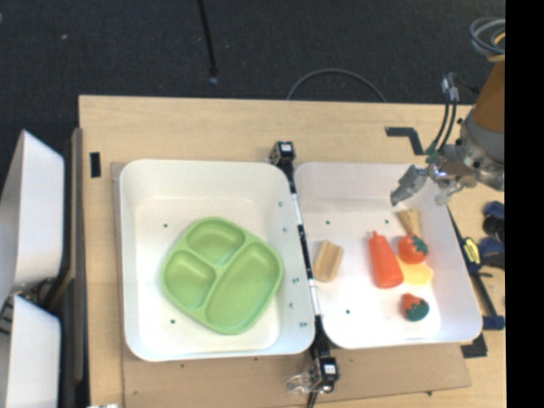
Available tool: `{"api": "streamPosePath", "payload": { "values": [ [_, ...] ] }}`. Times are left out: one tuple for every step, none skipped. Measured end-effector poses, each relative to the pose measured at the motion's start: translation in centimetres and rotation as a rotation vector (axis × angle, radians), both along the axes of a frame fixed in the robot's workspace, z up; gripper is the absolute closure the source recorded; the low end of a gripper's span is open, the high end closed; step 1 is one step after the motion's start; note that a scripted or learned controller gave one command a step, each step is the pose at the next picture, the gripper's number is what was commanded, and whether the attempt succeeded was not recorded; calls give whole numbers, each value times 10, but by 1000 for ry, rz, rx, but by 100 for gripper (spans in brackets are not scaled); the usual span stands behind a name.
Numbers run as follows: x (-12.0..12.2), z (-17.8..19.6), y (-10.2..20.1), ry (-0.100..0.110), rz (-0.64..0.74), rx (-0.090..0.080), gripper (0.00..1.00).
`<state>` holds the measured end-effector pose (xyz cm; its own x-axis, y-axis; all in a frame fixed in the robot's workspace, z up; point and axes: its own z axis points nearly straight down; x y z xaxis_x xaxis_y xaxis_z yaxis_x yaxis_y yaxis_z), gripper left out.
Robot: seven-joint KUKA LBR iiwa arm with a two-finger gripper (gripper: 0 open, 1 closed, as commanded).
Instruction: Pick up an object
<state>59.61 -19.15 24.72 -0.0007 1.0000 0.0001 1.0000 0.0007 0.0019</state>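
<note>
The right bin [357, 330] holds several small toys. A tan block [327, 260] lies near its left wall and an orange bottle-shaped piece [384, 260] lies in the middle. On the right sit a red tomato-like piece [413, 246], a yellow piece [417, 273] and a red strawberry-like piece [415, 307]. A small tan wedge [410, 221] lies just above the tomato. My gripper [422, 191] hangs over the bin's upper right part, just above the wedge. It is open, with nothing between its fingers.
The left bin [144, 194] holds a green divided plate [223, 274]. A black clamp [283, 152] sits where the two bins meet at the back, and another [324, 369] at the front. Blue and yellow items [487, 246] lie on the bench right of the bins.
</note>
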Motion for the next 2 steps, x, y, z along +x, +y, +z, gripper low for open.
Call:
{"api": "streamPosePath", "payload": {
  "values": [
    [3, -62, -3, 4, -2, -2, 0],
    [-4, -112, -13, 4, -2, -3, 0]
  ]
}}
